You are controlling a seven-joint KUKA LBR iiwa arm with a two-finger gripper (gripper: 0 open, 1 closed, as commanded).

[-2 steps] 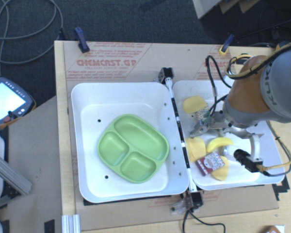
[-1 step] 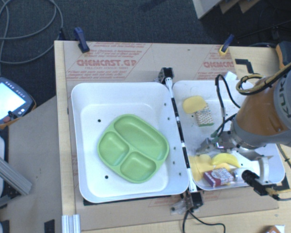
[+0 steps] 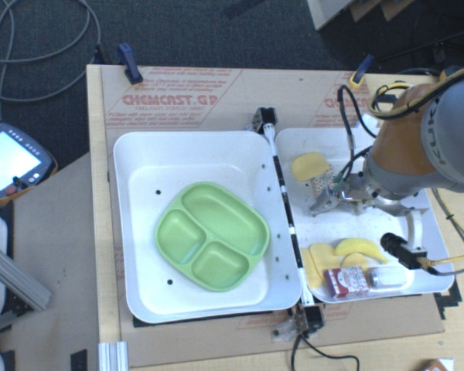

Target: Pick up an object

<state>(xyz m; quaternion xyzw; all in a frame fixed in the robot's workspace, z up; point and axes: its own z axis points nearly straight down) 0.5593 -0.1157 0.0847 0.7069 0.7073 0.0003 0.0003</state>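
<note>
My gripper point(image 3: 322, 197) is low inside the right bin point(image 3: 425, 207), near its middle left, reaching in from the right under the grey and orange arm point(image 3: 406, 141). Just above and left of it lies a yellow rounded object point(image 3: 309, 165), close to the gripper's tip. Below it, along the bin's front, lie a banana point(image 3: 359, 247), a red box point(image 3: 346, 282), a pale yellow flat piece point(image 3: 317, 260) and a clear white item point(image 3: 388, 277). Nothing is visibly held.
The left bin point(image 3: 139, 161) holds a green divided plate point(image 3: 212, 236). A divider rail point(image 3: 282, 199) separates the bins. Cables loop around the arm's wrist point(image 3: 356, 122), and a black part point(image 3: 398, 250) hangs over the right bin's front.
</note>
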